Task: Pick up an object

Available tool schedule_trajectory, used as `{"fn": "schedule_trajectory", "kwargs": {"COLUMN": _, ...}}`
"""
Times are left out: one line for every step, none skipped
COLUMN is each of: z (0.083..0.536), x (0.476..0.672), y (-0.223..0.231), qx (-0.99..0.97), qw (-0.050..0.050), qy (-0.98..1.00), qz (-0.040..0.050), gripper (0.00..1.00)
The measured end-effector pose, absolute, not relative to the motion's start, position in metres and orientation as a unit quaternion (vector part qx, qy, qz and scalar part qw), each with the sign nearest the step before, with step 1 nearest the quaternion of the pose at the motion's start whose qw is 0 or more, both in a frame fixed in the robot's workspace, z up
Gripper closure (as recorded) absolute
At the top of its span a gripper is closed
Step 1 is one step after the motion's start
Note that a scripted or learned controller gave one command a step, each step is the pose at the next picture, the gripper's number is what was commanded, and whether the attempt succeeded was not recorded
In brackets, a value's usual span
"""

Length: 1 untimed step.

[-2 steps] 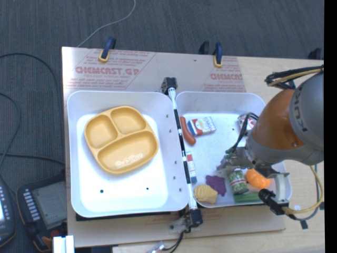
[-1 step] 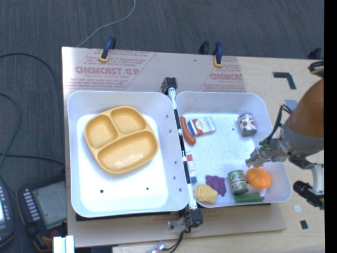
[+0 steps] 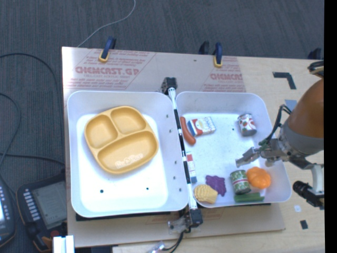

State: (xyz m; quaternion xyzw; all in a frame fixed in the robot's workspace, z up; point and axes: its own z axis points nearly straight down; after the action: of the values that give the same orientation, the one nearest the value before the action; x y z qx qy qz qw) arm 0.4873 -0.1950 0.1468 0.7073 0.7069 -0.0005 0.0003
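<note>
The right bin holds several small items. A red sausage lies by its left wall, beside a red and white carton. A grey and red can sits near the right wall. Along the front are a yellow corn piece, purple grapes, a green-labelled can and an orange resting on a flat green piece. My gripper hovers open just above the green-labelled can and the orange, with nothing between its fingers.
A yellow divided plate lies in the left bin. A metal rail separates the two bins. The arm's grey and orange wrist hangs over the right bin's right wall. Clamps hold the board at the back.
</note>
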Motion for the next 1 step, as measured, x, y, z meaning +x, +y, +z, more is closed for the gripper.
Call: {"fn": "schedule_trajectory", "kwargs": {"z": 0.0879, "x": 0.5193, "y": -0.1964, "qx": 0.707, "qw": 0.001, "qy": 0.707, "qz": 0.0009, "gripper": 0.00}}
